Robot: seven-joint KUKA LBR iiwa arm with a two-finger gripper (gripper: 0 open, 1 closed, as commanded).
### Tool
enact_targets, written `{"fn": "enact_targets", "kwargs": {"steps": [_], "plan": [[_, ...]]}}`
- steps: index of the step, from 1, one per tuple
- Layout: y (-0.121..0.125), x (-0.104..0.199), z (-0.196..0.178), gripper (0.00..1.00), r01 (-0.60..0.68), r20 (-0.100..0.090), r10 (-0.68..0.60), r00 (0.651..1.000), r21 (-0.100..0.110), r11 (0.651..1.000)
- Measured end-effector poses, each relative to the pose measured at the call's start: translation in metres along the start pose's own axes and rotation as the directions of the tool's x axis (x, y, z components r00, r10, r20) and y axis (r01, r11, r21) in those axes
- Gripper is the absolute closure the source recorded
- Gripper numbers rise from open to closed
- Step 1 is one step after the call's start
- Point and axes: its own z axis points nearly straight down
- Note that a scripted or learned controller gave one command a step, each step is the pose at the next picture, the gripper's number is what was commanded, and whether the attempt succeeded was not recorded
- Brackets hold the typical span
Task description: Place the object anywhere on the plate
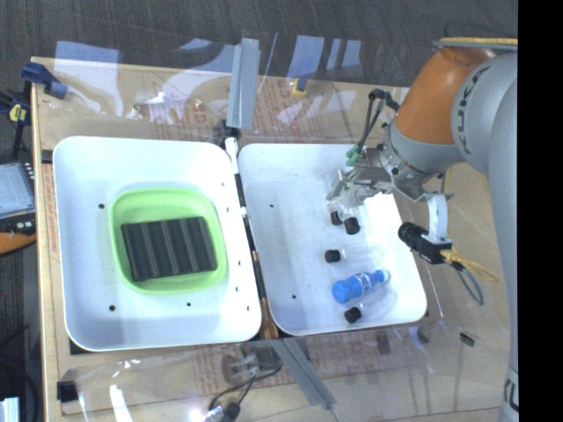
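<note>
Arm reaches over the right bin, pincer low near that bin's upper middle, just above 2 small dark bits. Can't tell whether the pincer is apart or together; nothing visibly held.

Likely target: small clear bottle with blue cap and label, lying on its side in the right bin's lower right part, well below the pincer. Its long axis runs slantwise, lower left to upper right; which end is the cap is unclear. 1 dark bit lies just below the bottle, another up-left of it.

Green plate sits mid left bin, a dark ribbed insert on it.

Judgement: grasp not yet made. Best to close across the bottle's short axis at mid-body, since it may roll, then lift clear of the bin walls before crossing to the plate.
</note>
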Motion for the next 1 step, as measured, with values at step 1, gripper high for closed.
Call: {"fn": "enact_targets", "kwargs": {"steps": [1], "plan": [[0.0001, 0.0, -0.0001, 0.0, 0.0, 0.0, 0.0, 1.0, 0.0, 1.0]]}}
